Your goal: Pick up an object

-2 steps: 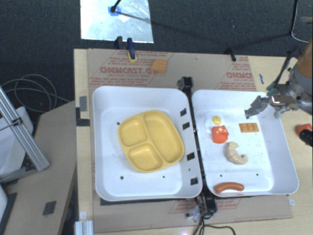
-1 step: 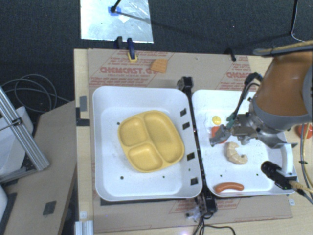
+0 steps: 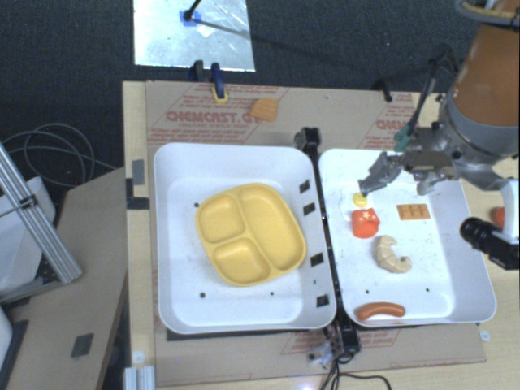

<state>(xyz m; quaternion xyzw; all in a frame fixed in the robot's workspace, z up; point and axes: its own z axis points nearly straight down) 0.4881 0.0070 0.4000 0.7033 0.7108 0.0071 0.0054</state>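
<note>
— Sausage (image 3: 381, 309) lies closest to us, at the near rim of the right bin (image 3: 471, 303).
— And beyond it?
— Beyond the sausage sits a croissant (image 3: 392, 254), then a red block (image 3: 365, 223) with a small yellow piece (image 3: 360, 198) just past it, and a waffle (image 3: 413, 212) beside.
— The claw (image 3: 400, 175)?
— Spread open above the yellow piece, gripping nothing. Left of the sausage, a yellow divided plate (image 3: 248, 234) fills the other bin (image 3: 175, 242).

A divided tray (image 3: 248, 234) lies in the left bin (image 3: 175, 218); small items lie in the right bin (image 3: 463, 279).
</note>
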